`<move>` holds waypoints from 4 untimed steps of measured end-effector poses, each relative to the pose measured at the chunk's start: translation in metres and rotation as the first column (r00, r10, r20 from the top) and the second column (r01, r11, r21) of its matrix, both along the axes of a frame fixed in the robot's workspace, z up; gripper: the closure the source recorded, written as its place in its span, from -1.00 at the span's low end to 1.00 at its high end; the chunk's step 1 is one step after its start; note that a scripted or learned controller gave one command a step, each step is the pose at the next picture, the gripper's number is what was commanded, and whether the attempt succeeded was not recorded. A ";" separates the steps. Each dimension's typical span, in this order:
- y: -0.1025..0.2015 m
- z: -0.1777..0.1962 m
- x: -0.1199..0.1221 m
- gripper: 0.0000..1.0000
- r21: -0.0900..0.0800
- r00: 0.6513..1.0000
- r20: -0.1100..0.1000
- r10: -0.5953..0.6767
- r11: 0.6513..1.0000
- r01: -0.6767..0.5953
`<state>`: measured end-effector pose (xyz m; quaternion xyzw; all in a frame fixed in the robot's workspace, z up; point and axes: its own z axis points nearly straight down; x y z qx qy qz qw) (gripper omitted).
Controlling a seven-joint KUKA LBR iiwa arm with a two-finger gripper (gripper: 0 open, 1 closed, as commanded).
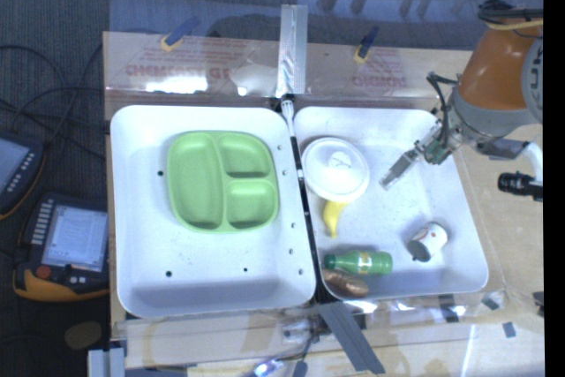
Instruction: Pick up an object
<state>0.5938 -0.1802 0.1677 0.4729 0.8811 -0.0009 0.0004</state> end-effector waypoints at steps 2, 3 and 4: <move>0.055 -0.072 0.040 -1.00 -0.010 0.990 0.008 -0.139 0.990 0.139; 0.020 -0.074 -0.034 -1.00 -0.001 0.988 0.018 -0.151 0.989 0.151; -0.042 -0.048 -0.103 -1.00 0.003 0.964 0.000 -0.267 0.964 0.267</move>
